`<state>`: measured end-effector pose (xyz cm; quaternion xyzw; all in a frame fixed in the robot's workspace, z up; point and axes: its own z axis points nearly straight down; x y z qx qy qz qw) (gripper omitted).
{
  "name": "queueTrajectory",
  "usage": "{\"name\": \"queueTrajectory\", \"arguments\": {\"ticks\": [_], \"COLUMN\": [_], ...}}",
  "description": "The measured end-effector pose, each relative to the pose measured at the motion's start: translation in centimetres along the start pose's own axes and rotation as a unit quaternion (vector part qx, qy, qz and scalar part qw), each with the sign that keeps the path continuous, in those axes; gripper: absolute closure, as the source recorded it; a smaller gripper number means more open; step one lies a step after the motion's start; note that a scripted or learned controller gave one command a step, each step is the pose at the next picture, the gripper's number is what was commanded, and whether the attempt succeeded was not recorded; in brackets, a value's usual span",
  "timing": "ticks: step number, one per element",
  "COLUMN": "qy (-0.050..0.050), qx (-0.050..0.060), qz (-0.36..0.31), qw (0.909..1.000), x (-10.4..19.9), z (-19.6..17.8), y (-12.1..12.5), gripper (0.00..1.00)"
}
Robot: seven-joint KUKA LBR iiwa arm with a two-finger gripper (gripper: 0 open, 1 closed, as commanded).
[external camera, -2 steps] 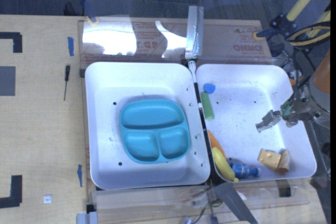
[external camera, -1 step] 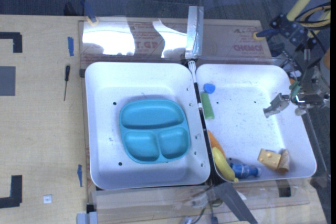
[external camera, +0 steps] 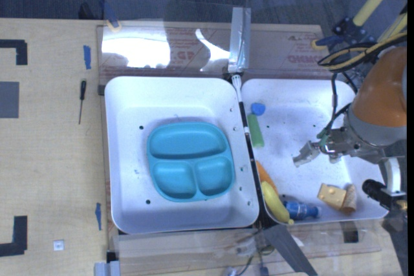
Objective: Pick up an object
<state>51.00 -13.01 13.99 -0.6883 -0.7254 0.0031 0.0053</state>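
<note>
Arm enters from frame right, orange band at upper right. Gripper (external camera: pixel 309 153) hangs over the right bin (external camera: pixel 291 97), mid-right of frame, w/ nothing between its fingers; can't tell from this angle how wide the claw is set.

Candidates all sit in the right bin: green stick (external camera: pixel 257 131) and blue cap (external camera: pixel 258 109) along its left wall, banana (external camera: pixel 274 202) and an orange piece (external camera: pixel 263 172) at lower left, blue bottle (external camera: pixel 302 209) along the bottom edge, tan block (external camera: pixel 337 196) lower right. Left bin (external camera: pixel 123 139) holds the teal divided tray (external camera: pixel 189 161).

Judgement: tan block is nearest, clear of the others, so prob. the best target. Centre over it, line fingers across its narrow side, descend straight, close only once low. Items hugging the wall leave little finger room; skip those.
</note>
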Motion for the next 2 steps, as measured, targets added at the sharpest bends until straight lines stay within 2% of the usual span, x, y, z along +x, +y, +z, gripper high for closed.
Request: {"name": "queueTrajectory", "arguments": {"ticks": [1,2], "qy": [-0.001,-0.003], "qx": [-0.008,-0.007], "qz": [0.116,-0.023], "qw": [0.9932,0.9997], "x": [2.8,-4.6], "z": [5.2,4.8], "y": [2.0,4.8], "gripper": [0.0,0.0]}}
